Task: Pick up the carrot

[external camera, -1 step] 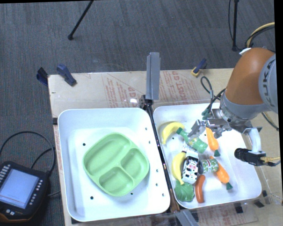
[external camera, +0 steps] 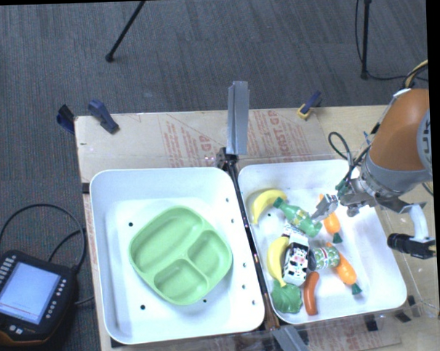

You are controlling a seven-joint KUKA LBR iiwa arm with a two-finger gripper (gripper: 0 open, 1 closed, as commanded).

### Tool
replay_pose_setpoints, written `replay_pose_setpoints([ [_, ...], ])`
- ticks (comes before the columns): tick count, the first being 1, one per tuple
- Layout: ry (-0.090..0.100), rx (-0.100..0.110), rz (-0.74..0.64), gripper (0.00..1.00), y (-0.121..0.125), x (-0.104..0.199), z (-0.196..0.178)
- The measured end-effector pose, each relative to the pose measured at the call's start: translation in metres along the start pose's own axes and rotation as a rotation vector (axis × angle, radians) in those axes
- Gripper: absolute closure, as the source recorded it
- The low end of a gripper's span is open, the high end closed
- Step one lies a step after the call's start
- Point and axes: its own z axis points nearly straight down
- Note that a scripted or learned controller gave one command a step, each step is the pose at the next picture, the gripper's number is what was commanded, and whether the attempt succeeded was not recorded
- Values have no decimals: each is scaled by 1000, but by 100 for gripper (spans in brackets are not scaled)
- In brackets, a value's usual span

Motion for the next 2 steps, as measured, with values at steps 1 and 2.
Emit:
replay_pose_setpoints([
  [1, 6, 0, -12, 0, -7, -26, 50],
  [2, 5, 1, -6, 100, -7, -28, 41],
])
